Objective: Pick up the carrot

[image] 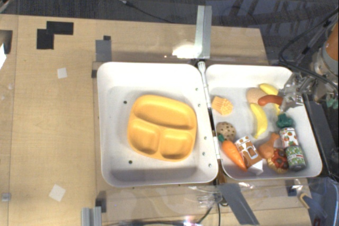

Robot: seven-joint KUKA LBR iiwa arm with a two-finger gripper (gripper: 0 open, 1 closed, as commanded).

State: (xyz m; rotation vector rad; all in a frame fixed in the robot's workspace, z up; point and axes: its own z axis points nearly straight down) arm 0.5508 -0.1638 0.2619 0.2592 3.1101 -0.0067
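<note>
The left bin [106,129] holds a yellow compartment tray [160,127], lying flat near its middle. Past the divider, in the right bin [233,72], the carrot [232,153] lies near the front-left corner, orange, pointing down and to the right, with its green stub towards the chocolate-chip cookie [225,129] just above it. A small carton [247,149] sits right against the carrot's right side. Further back in that bin is a ridged orange piece [222,106], and to the right of it a banana [259,119] (upright-ish, curving down the middle of the bin).

My gripper [292,93] is well apart from the carrot, over the far right side of the bin, near the back-right corner, beside a sausage [270,100] and a second yellow piece [268,89]. From this angle I cannot tell how it is set, and nothing is visibly in it. Below it stand two small bottles [292,147] by the right wall. My arm [327,69] comes in from the right edge, wrist low over the bin's rim.
</note>
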